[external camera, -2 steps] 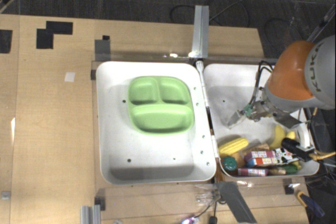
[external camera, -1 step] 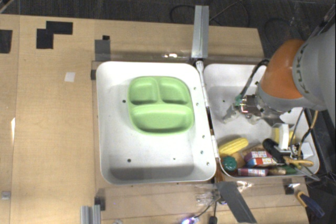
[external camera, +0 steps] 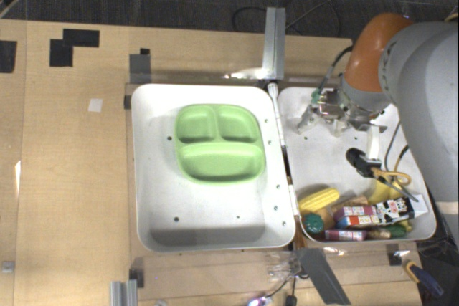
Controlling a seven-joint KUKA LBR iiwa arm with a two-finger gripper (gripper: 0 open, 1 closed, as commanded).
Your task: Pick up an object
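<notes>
My gripper (external camera: 320,124) hangs over the upper part of the right bin (external camera: 308,154), with its fingers spread open and nothing between them. The loose objects are heaped along that bin's near edge, well below the gripper. Among them are a yellow corn cob (external camera: 319,198), a teal bowl (external camera: 313,225), a colourful carton (external camera: 356,214), a black-and-white patterned box (external camera: 394,208) and a yellow banana (external camera: 379,190). The white floor beneath the gripper is bare.
The left bin (external camera: 154,154) holds a green divided plate (external camera: 218,141) near its middle. A metal post (external camera: 275,39) rises behind the wall between the two bins. The grey arm with its orange band (external camera: 373,54) covers the right bin's far right corner.
</notes>
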